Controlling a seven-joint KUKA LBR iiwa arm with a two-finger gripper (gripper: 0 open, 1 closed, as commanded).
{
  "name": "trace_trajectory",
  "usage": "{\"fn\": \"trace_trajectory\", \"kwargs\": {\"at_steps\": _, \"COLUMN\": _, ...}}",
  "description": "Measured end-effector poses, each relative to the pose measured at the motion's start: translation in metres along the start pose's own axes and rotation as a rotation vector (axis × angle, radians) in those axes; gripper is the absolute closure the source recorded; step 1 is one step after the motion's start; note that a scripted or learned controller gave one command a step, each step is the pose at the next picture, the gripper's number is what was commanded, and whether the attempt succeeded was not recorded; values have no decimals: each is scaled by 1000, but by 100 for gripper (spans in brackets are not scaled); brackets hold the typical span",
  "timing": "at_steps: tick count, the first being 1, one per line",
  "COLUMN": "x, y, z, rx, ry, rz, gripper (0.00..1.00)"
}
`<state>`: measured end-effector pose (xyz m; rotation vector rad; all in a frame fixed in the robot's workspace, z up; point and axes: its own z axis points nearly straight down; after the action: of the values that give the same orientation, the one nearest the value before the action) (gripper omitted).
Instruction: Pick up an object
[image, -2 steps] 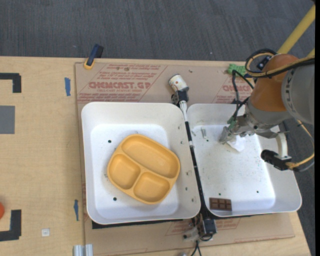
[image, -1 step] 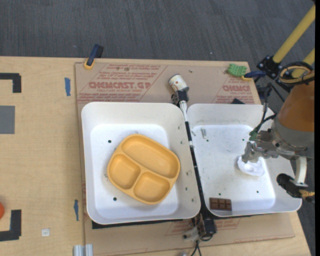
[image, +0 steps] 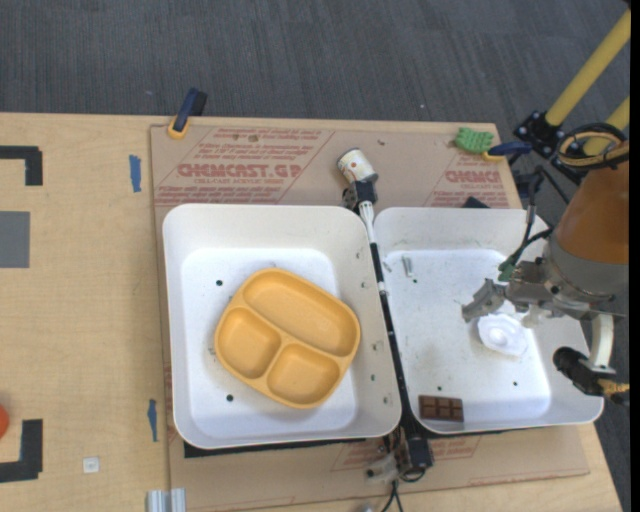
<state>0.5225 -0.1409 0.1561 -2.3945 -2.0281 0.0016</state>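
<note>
Hanging low over the right bin (image: 440, 250), the fingers (image: 480, 302) look spread apart, one grey tip towards the bin's middle and the other back under the wrist. The gripper (image: 508, 310) has nothing clamped that I can make out.

Task object: a small white crumpled piece (image: 503, 336) lies on the bin floor just beside the fingers on the near side. Whether they touch it I cannot tell.

Right bin, other contents: a brown chocolate-like bar (image: 441, 408) lies flat at the near edge, well apart from the gripper. A tiny pale item (image: 407, 266) sits near the far left corner.

Left bin (image: 190, 300): one yellow divided tray (image: 288, 337) with three compartments, turned at a slant and taking up most of the floor. I see nothing in its compartments.

Both bins touch along their inner rims and rest on a printed cardboard sheet (image: 250, 165) on the desk (image: 70, 300). A small white and black object (image: 354, 168) sits on the sheet behind the seam.

Arm (image: 590, 250): it enters from the right with its orange band above the wrist, cables trailing off behind. The wrist points down and leftward into the right bin.
</note>
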Motion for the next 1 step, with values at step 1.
{"fn": "trace_trajectory", "kwargs": {"at_steps": 1, "x": -42, "y": 17, "z": 71, "rx": -1, "ry": 2, "rz": 146, "gripper": 0}}
